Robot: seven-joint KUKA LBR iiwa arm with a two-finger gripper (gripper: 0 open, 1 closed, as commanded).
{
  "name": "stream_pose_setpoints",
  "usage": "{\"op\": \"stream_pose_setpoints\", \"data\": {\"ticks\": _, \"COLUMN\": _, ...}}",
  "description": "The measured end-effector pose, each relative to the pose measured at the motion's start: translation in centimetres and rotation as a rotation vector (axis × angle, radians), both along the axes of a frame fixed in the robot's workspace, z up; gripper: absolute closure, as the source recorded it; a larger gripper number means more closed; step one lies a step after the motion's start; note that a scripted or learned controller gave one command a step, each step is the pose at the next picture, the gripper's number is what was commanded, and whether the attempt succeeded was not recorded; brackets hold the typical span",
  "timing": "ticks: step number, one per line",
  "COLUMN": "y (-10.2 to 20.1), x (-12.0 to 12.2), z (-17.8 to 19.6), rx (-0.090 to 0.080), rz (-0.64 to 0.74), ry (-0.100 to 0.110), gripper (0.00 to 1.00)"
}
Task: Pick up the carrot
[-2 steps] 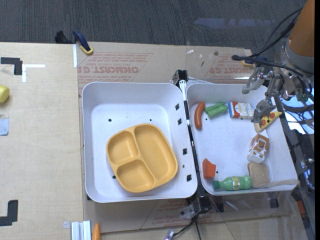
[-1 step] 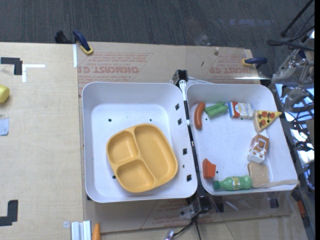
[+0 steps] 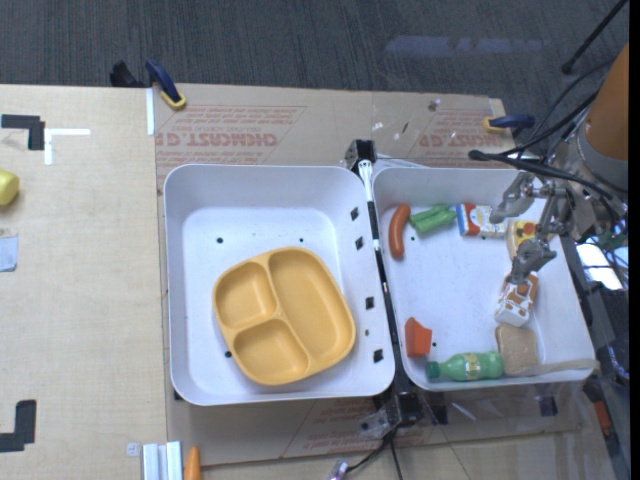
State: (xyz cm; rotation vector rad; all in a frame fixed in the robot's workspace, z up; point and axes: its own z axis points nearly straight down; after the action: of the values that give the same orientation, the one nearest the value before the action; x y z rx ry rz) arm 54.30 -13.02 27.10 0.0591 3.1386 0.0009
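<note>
- The gripper [image 3: 527, 256] hangs over the right side of the right bin [image 3: 455, 273]; how far its fingers are spread cannot be told, nor whether they have hold of anything.
- Just below it stands a small carton [image 3: 515, 306], with a slice of bread [image 3: 518, 349] nearer still.
- The carrot [image 3: 417, 337], an orange wedge, lies near the bin's left wall, toward the near side, well apart from the gripper.
- A green bottle [image 3: 466, 367] lies along the near wall, just right of the carrot.
- A sausage [image 3: 398, 230] and a green piece [image 3: 432, 219] sit at the far left.
- A yellow tray [image 3: 283, 315] rests in the left bin [image 3: 200, 223].
</note>
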Motion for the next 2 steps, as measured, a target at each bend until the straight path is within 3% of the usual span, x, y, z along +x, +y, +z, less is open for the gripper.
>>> {"op": "stream_pose_setpoints", "data": {"ticks": 1, "y": 3.7, "x": -5.1, "z": -5.4, "rx": 0.000, "rz": 0.148, "ry": 0.001, "gripper": 0.00}}
{"op": "stream_pose_setpoints", "data": {"ticks": 2, "y": 11.7, "x": -3.8, "z": -5.4, "rx": 0.000, "rz": 0.096, "ry": 0.000, "gripper": 0.00}}
